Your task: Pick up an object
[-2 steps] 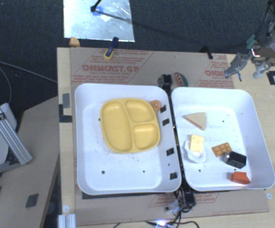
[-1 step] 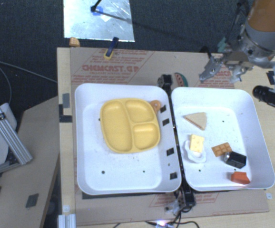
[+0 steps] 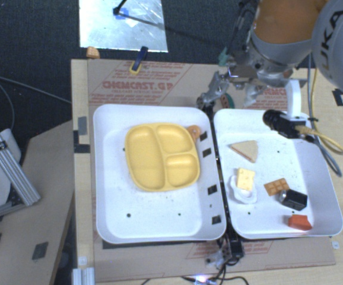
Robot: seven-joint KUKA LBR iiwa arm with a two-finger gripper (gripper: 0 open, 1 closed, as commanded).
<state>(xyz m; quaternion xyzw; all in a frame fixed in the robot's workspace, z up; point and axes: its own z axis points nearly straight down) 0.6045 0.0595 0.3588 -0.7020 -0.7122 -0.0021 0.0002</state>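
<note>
The table (image 3: pixel 53 153) carries two white bins. The tool (image 3: pixel 234 85) hangs at twelve o'clock over the right bin (image 3: pixel 326 183); whether it grips anything, I cannot tell. The wedge (image 3: pixel 245 150), near that bin's centre, looks light, stiff; pinch its flat sides.

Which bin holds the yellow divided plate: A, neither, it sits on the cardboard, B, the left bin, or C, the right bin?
B: the yellow divided plate lies inside the left bin, while the right bin holds the small pieces such as the orange block.
</note>
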